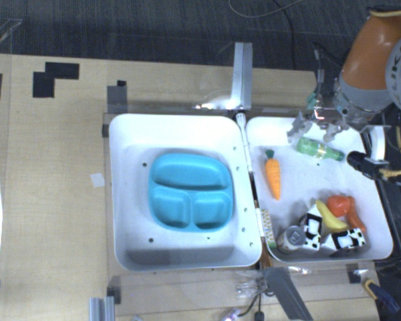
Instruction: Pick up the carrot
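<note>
The carrot (273, 175), orange with a green top, lies in the left part of the right bin (381, 209), pointing toward the front. My gripper (315, 131) hangs over the back of that bin, up and to the right of the carrot and apart from it. Its fingers (298, 128) are spread, and between them there is nothing. A green bottle (319, 149) lies just below the fingertips.
The left bin (130, 179) holds a blue divided tray (190, 190). At the front of the right bin sits a pile: a banana (329, 216), a red-orange toy (342, 204), black-and-white toys (313, 231) and a metal can (294, 237). A metal divider (250, 172) separates the bins.
</note>
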Controlling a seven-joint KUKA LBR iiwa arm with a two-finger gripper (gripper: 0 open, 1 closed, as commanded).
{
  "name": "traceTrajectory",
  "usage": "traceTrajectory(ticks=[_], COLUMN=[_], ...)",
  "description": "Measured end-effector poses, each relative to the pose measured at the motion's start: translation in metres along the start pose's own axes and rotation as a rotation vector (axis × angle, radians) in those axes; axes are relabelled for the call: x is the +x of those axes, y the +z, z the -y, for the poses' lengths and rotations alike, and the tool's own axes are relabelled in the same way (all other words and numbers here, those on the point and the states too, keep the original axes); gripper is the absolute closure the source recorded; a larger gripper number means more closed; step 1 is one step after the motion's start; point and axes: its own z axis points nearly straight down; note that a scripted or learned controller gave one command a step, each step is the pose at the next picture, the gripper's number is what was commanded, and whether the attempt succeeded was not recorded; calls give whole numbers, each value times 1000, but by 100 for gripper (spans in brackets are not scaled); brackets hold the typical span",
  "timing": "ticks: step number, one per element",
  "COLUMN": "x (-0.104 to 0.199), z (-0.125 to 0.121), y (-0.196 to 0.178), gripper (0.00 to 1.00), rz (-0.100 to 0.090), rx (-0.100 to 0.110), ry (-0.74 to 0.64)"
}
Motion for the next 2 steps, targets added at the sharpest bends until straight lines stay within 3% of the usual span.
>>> traceTrajectory(ticks=[1,2], x=[19,19], z=[28,26], y=[113,101], gripper=[0,100], rz=[0,1], rx=[-3,-9], ry=[-168,-169])
